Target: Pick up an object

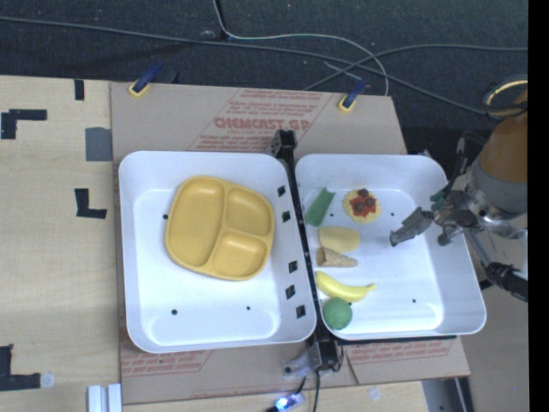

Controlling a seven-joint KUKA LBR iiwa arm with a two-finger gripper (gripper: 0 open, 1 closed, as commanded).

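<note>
Objects [340, 239] lying untouched along the left side of the right bin [429, 303], none lifted yet; claw [420, 227] hovering over the bin's right part, well apart from them, fingers spread and holding nothing, leaving approach and grasp undone.

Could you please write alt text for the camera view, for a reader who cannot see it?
A grey robot arm's two-finger gripper hovers over the right shallow white bin, which holds a yellow banana, a green round fruit, a green wedge and a small red-topped tart. The left white bin holds a yellow divided plate.
</note>
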